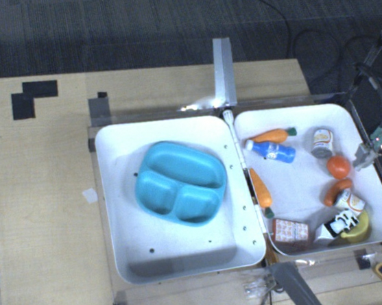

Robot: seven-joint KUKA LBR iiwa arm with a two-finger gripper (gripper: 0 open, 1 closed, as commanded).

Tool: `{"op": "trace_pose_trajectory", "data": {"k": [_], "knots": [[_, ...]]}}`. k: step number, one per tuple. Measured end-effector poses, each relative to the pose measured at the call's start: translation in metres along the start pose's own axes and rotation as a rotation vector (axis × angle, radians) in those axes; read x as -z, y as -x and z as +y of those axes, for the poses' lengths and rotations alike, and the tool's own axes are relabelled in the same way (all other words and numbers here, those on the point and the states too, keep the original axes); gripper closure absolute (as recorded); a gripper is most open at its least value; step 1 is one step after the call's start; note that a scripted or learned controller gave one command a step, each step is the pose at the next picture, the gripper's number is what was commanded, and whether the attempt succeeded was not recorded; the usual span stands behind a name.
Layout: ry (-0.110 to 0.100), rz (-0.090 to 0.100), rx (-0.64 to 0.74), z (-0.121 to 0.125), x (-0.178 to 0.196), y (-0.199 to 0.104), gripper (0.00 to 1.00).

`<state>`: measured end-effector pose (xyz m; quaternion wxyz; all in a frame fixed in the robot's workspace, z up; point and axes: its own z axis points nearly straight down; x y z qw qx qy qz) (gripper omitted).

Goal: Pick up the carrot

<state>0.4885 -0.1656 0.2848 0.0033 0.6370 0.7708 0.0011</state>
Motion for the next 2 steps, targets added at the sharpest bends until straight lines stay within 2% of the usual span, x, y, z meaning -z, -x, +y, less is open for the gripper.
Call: {"op": "trace_pose_trajectory", "data": {"k": [1,2], "knots": [[-0.001,0.001,-0.030,0.017,-0.006,-0.006,1.00],[0.000,0.001,-0.045,0.003,-0.004,-0.016,1.00]]}}
